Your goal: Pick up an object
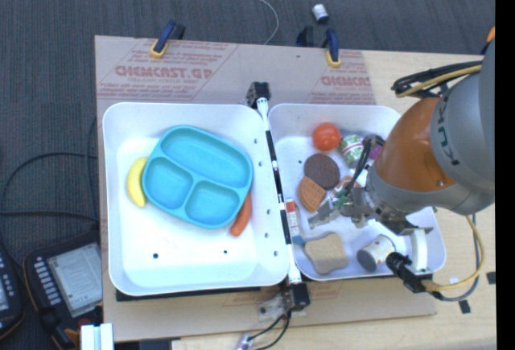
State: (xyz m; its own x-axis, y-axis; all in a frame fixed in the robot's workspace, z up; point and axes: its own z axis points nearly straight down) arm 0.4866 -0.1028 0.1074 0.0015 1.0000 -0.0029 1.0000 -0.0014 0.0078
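Note:
My gripper (336, 207) hangs low in the right bin (386, 112), under the orange wrist band. It sits just right of an orange waffle-like piece (310, 194) and below a brown round cookie (322, 170). A tan bread slice (324, 253) lies in front of it, and a grey-and-white cylinder (374, 252) lies to that slice's right. A red ball (326, 136) and a green-and-white item (352, 147) rest at the back of this bin. I see nothing lifted off the bin floor.
The left bin (121, 252) holds a blue divided plate (197, 176), a banana (135, 181) at its left and an orange carrot-like piece (241, 218) at its right. The divider rail (273, 171) runs between the bins. The arm's bulk covers the right bin's right side.

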